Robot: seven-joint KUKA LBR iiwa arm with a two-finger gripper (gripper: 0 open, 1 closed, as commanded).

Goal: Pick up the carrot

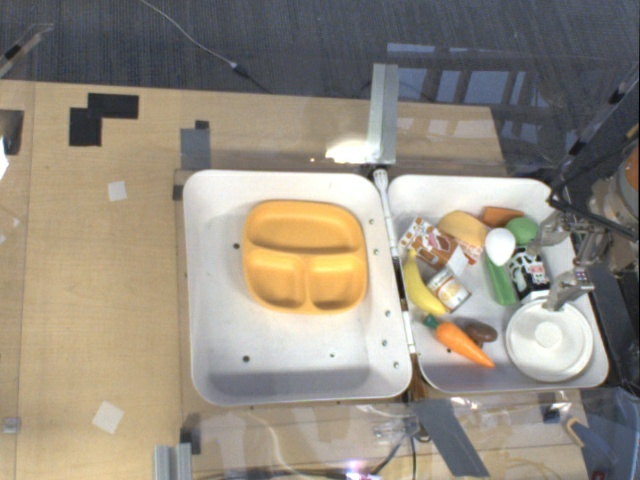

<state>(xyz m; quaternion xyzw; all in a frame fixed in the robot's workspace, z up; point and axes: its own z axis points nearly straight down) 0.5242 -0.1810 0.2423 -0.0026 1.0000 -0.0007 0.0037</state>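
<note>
Wooden bench, two white bins side by side

Carrot — banana, bowl close

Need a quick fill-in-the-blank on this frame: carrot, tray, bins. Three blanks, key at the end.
1. The carrot lies in the ____ bin.
2. The sectioned tray in the left bin is ____ in colour.
3. Right of the carrot, at the gripper, sits a white ____.

Missing words: right; yellow; bowl
</note>
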